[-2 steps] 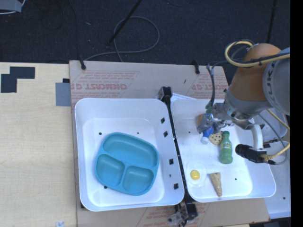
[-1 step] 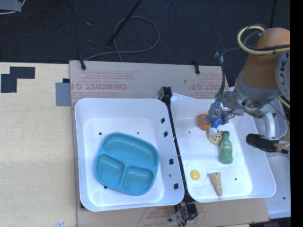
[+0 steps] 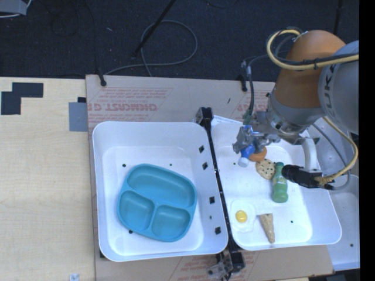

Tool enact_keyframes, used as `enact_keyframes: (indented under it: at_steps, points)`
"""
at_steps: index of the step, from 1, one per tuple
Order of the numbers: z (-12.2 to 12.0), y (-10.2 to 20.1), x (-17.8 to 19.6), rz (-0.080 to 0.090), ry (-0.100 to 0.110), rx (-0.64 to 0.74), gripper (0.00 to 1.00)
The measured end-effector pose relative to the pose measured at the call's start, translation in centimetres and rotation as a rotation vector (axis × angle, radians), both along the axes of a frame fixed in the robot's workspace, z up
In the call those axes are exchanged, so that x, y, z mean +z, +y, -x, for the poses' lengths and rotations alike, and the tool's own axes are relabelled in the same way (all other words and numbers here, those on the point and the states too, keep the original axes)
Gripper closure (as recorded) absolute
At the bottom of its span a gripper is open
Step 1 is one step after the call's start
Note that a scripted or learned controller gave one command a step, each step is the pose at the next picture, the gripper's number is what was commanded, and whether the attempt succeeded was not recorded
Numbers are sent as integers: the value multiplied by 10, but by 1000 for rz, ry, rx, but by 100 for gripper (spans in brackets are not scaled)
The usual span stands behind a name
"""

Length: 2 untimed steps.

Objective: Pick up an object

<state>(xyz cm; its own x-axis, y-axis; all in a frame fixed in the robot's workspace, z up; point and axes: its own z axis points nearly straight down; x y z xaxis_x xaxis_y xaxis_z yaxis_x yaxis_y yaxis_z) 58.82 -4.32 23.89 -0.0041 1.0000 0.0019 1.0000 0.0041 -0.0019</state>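
The jaws point(image 3: 251, 144) hang low over the right bin point(image 3: 328, 227), right of frame centre; whether they grip the blue-and-orange object point(image 3: 256, 153) beneath cannot be told. Nearby lie a speckled cookie point(image 3: 265, 168), green bottle point(image 3: 279, 187), fried egg point(image 3: 241, 216) and cone point(image 3: 268, 226). A blue plate point(image 3: 157, 201) fills the left bin point(image 3: 105, 157).

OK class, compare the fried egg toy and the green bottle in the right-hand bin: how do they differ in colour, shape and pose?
The fried egg toy is white with a yellow centre; the green bottle is green throughout.
The egg is flat and roundish; the bottle is long and narrow.
The egg sits near the bin's front left; the bottle lies on its side further right, beside a speckled cookie.
Both rest on the floor of the right bin, apart from the end effector.
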Motion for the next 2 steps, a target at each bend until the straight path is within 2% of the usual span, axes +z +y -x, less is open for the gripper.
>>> enact_keyframes:
  at_steps: [1,2]
  points:
    - [-4,51,7,1,1,0,100]
    - [-5,102,-10,2,3,-2,100]
